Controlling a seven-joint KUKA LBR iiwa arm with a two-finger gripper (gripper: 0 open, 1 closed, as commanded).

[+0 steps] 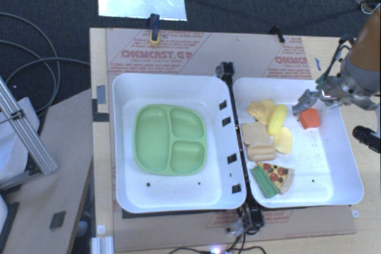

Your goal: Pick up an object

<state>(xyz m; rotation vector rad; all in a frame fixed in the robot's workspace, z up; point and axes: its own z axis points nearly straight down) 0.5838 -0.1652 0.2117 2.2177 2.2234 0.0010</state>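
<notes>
My gripper [303, 103] hangs over the upper right part of the right bin [333, 178]. A small red-orange block [309, 119] sits right below and beside its tip, touching or nearly touching it. To the left of the gripper lies a yellow corn cob [277, 119], with a pale yellow piece [260, 110] beyond it. Below them are a tan bread slice [255, 133], a yellow wedge [284, 141], a bun [261, 153], a pizza slice [278, 175] and a green stick [263, 181].
The left bin [128, 95] holds a green divided plate [171, 140]. Black clips [229, 141] run along the wall between the two bins. The right bin's right half has bare floor below the arm.
</notes>
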